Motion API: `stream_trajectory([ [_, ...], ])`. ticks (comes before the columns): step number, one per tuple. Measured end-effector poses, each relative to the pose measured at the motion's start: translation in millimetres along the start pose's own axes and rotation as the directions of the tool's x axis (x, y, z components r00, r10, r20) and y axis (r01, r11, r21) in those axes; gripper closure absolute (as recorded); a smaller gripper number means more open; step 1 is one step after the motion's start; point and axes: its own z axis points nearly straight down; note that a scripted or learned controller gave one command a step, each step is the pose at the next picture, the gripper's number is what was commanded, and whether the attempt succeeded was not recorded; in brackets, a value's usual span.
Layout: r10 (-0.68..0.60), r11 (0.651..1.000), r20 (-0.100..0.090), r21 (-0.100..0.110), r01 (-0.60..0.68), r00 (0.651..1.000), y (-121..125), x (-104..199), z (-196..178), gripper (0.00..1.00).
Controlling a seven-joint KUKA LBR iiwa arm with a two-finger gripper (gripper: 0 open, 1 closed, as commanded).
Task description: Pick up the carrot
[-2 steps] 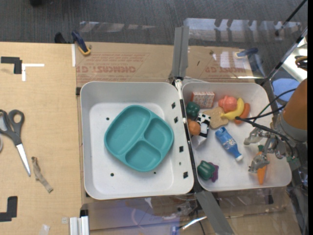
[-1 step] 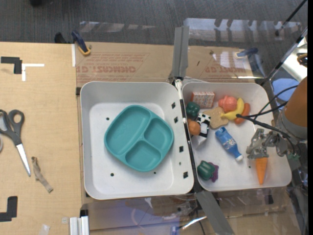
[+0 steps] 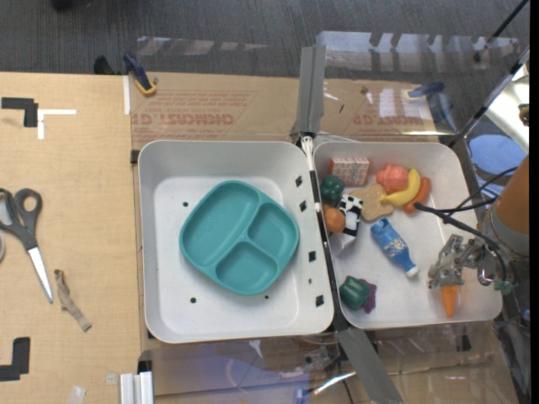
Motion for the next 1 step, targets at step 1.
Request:
stream_trajectory([
  [1,-0.108,0.994,0.002,0.001,0.108,0.994,34.1,9.3,-144.5,1.00],
])
